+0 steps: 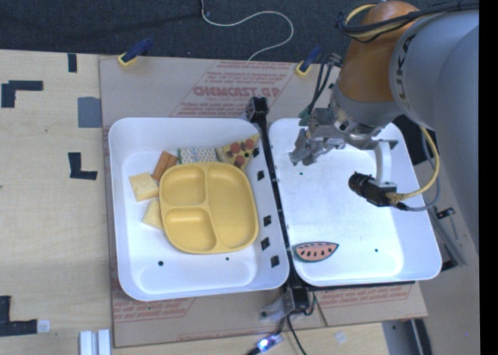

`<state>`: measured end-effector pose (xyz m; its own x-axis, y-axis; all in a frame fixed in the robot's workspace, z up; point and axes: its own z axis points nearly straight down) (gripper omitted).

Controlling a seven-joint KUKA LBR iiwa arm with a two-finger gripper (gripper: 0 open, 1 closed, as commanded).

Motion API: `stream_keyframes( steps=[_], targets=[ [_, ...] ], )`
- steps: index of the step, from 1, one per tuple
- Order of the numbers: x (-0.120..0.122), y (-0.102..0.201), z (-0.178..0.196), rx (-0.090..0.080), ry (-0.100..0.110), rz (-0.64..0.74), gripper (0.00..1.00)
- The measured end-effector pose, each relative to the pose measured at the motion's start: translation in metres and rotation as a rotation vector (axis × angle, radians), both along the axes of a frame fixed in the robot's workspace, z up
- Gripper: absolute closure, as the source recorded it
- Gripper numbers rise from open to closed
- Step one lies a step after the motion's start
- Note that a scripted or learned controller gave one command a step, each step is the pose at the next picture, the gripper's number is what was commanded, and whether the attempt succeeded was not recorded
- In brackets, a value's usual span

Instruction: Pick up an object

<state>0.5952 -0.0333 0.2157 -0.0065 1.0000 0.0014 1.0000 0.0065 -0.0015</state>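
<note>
My gripper (pixel 305 152) hangs over the back left part of the right bin (pixel 405 256), close to the divider between the bins. Nothing shows between its fingers. A watermelon slice (pixel 315 251) lies flat near the front edge of the right bin, well in front of the gripper. In the left bin (pixel 124 190) a yellow sectioned plate (pixel 208 207) lies in the middle. Behind and left of it lie small toy foods: a pale cracker (pixel 143 186), a brown piece (pixel 163 163), a speckled flat piece (pixel 198 155) and a pizza-like piece (pixel 240 149).
The grey arm with its orange band (pixel 372 42) reaches in from the right over the right bin's back. A black cable fitting (pixel 373 188) hangs over the right bin. Black clips line the divider (pixel 268 190). A thin cable (pixel 233 19) lies on the dark floor behind.
</note>
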Motion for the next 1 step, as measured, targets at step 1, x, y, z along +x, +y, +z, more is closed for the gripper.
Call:
stream_keyframes(
  steps=[1],
  targets=[
    [0.0015,0.0015,-0.0012,-0.002,0.0,-0.005,1.0]
  ],
)
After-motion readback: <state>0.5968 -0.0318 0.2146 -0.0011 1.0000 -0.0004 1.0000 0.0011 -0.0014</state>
